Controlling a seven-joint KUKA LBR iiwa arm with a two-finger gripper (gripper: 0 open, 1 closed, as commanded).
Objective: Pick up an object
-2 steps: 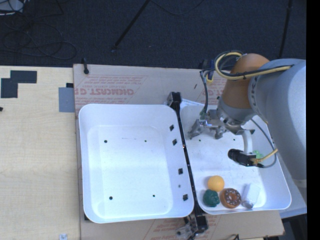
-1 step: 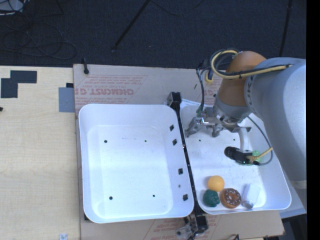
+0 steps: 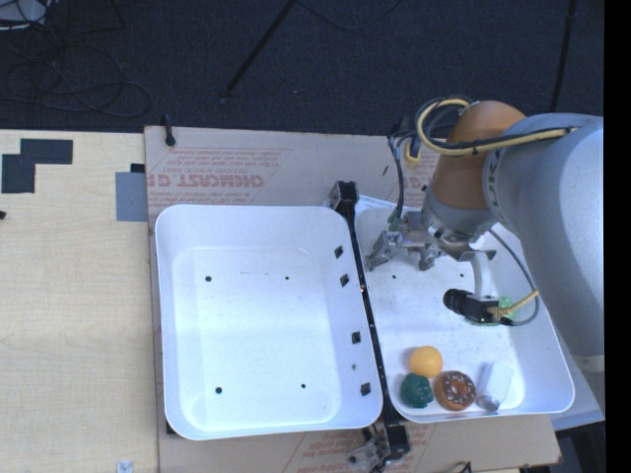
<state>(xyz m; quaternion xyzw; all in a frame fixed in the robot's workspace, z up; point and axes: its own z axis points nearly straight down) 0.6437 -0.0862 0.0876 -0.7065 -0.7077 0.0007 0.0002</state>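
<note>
Two shallow white bins side by side on a cardboard sheet (image 3: 246, 170) with red print, which lies on the pale wood desk (image 3: 69, 313). Left bin (image 3: 163, 264) and right bin (image 3: 419, 313) meet along a dark centre strip.

Four small items cluster at the near end of the right bin:
- orange ball (image 3: 426, 361), just behind the others
- teal lump (image 3: 416, 391), touching or nearly touching the ball
- brown doughnut (image 3: 455, 390) with speckled top, just right of the teal lump
- pale block (image 3: 496, 382), near the bin's right wall, just beside the doughnut

Grey arm enters from the right, orange band above the wrist. Gripper (image 3: 402, 252) sits over the far end of the right bin, close to the centre strip and well apart from the four items. Cannot tell whether it is spread or closed from this angle.
</note>
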